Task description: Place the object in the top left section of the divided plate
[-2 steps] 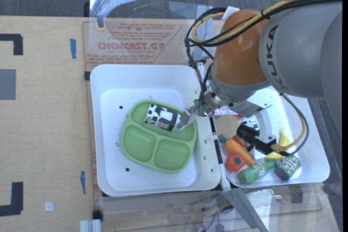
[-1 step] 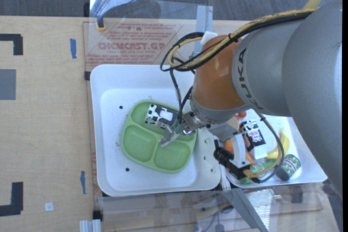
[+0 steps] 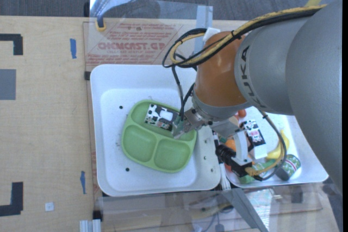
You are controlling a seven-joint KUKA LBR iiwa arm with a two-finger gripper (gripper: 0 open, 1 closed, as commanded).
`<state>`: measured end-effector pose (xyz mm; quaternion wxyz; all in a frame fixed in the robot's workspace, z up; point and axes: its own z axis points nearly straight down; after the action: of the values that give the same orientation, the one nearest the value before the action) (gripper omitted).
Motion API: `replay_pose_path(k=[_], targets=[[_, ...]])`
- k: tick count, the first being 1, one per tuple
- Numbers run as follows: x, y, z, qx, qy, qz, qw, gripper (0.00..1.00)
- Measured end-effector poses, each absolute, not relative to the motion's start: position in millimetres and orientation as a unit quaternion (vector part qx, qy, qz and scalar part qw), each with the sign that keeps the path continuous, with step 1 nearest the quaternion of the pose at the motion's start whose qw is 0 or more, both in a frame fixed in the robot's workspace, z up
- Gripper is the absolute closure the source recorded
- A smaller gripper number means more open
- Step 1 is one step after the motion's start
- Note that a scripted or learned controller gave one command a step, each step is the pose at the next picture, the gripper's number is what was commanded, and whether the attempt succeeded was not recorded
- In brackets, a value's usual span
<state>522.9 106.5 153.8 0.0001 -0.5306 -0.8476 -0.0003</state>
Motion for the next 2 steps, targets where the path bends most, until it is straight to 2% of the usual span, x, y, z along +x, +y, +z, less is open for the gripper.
replay_pose_path(k=[1,2], targets=[[498.2,126,146,-0.518,-0.855,0.0009,0.001,1.00],[539.5,67,192,-0.511,-0.859,-0.0004,-0.001,1.00]])
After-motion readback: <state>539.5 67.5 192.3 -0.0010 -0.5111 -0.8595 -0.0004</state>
